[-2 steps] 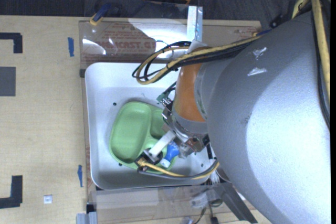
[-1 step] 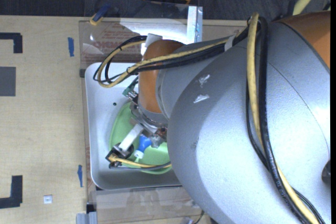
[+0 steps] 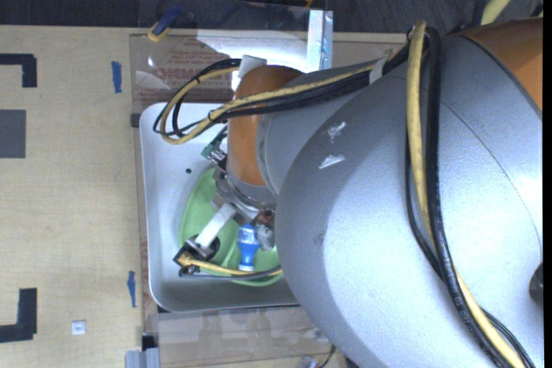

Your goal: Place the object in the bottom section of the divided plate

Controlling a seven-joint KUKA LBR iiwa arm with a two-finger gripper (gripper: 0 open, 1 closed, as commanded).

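- The gripper (image 3: 248, 224) hangs low over the green divided plate (image 3: 193, 215), which sits in the white bin (image 3: 162, 185). The wrist and the bulk of the grey arm (image 3: 388, 185) cover it from above and from the right.
- Gripper state: it cannot be told whether it is spread or pressed together, because the wrist hides the working end.
- The task's thing appears to be the small blue object (image 3: 247, 249). It is seen just near of the gripper, over the near part of the plate, with its long axis running roughly far to near. It cannot be told whether it is pinched, resting on the plate, or merely beside the gripper.
- Governing relation: the blue object lies directly on the near side of the gripper, already above what is judged to be the plate's bottom section. Any remaining travel should therefore be short and mostly downward.
- Edges: the plate's near rim lies close to the bin's near wall, so little room remains on that side. The dividers are hidden.
- Open room: bare bin floor shows to the left and far-left of the plate, while the right side is taken by the arm.
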